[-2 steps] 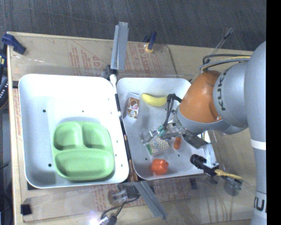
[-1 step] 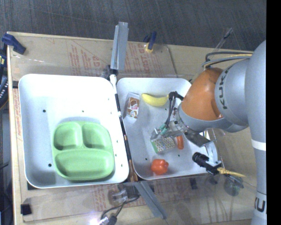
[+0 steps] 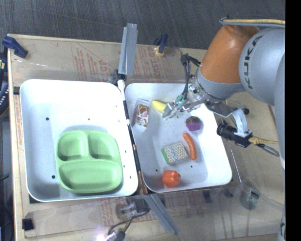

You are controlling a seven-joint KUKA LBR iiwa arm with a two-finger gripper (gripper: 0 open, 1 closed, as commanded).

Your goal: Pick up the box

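A small brown and white box lies at the upper left of the right bin, close to the wall shared with the other bin. My gripper hangs over the bin's upper middle, about a hand's width to the right of the box and apart from it. Its tip is right beside a yellow item, which lies between it and the box. The grey arm with its orange band reaches in from the upper right. Nothing shows in the gripper's hold.
The right bin also holds a purple item, an orange sausage shape, a flat green-edged patterned packet and a red-orange pepper. A green divided tray sits in the left bin.
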